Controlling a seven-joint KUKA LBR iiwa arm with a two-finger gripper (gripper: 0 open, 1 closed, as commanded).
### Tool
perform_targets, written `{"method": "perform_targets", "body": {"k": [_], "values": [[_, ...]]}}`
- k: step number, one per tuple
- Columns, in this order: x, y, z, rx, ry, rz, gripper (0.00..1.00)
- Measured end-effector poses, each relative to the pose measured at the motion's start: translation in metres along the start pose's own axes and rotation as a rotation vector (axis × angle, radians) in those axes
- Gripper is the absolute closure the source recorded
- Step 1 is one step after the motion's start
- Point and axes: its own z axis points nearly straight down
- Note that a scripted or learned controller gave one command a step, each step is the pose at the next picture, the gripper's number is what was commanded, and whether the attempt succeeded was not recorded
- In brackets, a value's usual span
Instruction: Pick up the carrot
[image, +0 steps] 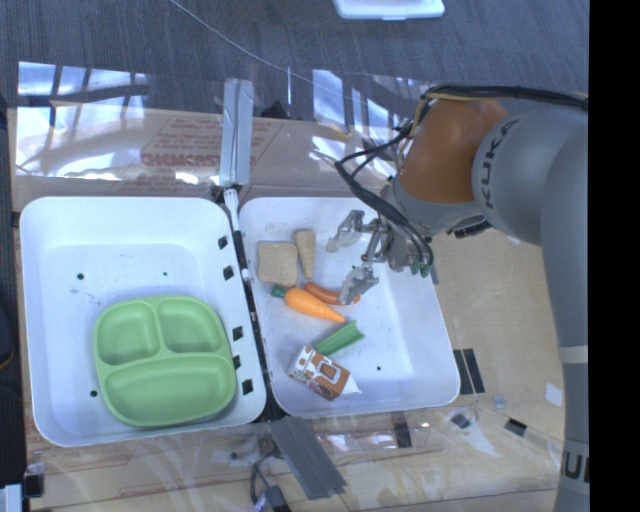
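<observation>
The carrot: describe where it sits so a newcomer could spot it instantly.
Look in the right-hand white bin, near its left wall. The carrot lies just below the bread slice and above the green stick. It is the orange tapered piece with a small green stub.

plate (165, 362): green, three compartments, left bin's near half
bread (277, 263): right bin (425, 330), far left corner
carton (320, 372): right bin's near edge
</observation>
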Motion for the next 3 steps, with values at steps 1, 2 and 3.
{"method": "perform_targets", "body": {"k": [1, 2, 3], "values": [[-0.013, 0.063, 0.043, 0.003, -0.017, -0.022, 0.00], [-0.015, 0.064, 0.030, 0.004, -0.023, -0.028, 1.00], [0.058, 0.071, 0.047, 0.004, -0.008, -0.305, 1.00]]}}
